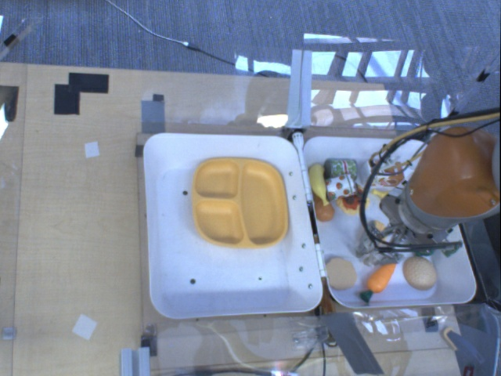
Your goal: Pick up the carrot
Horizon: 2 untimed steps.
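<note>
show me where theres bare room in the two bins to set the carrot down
Left bin: bare white floor all around the yellow divided plate, widest along the near edge. Right bin: crowded, with the banana, can, carrot, two round buns and the arm over its middle.

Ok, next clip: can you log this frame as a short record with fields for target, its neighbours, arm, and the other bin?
target: orange carrot with green top, lying in the right white bin, near its front edge
neighbours: round beige ball to its right, round tan bun to its left
arm: gripper over the right bin, just behind the carrot
left bin: yellow compartment plate
</note>
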{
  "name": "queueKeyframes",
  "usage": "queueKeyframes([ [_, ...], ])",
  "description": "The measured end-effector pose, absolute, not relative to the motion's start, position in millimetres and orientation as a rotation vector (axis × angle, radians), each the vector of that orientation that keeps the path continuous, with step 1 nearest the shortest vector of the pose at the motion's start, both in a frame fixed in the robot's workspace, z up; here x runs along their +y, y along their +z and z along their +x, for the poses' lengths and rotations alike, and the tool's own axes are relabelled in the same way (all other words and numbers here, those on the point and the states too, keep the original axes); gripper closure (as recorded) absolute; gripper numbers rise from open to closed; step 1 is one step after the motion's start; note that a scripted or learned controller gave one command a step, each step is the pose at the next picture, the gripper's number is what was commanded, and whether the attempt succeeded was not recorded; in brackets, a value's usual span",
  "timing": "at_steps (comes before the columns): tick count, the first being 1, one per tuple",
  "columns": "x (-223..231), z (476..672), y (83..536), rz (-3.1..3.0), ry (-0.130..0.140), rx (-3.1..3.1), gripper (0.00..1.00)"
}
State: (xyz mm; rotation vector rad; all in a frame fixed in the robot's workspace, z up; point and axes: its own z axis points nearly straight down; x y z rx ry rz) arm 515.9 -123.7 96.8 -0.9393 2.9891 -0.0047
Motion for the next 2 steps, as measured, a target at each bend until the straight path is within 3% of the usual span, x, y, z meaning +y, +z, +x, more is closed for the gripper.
queueKeyframes([
  [1,-112.0,531.8,213.4,-1.318,-0.010,2.837,1.00],
  [2,-111.9,531.1,211.9,-1.318,-0.007,2.840,0.00],
])
